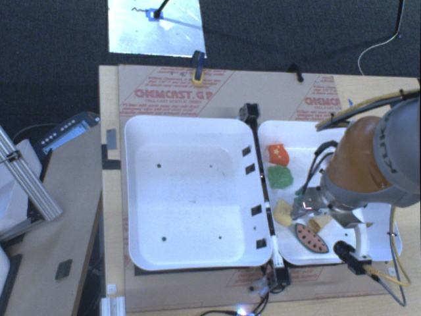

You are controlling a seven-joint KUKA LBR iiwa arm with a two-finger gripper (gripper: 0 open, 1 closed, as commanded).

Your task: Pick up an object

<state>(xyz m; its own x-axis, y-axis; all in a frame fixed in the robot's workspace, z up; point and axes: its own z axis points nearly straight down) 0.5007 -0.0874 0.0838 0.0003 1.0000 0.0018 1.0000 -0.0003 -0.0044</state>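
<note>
The right bin (299, 137) holds several small objects along its left side. A red and orange piece (278, 154) lies toward the back, with a green leafy piece (280, 177) just in front of it. A pale yellow wedge (283, 212) sits near the bin's left wall. A watermelon slice (311, 238) lies near the front rim, and a small tan piece (321, 222) rests just above it. My gripper (309, 205) hangs low over the bin, between the yellow wedge and the tan piece, under the orange wrist band (358, 153).
The left bin (191, 189) sits beside the right one, with black clips (253, 170) along the shared wall. A black part of the arm and a yellow cable (358, 262) overhang the front right rim. Cardboard (217, 87) lies under both bins.
</note>
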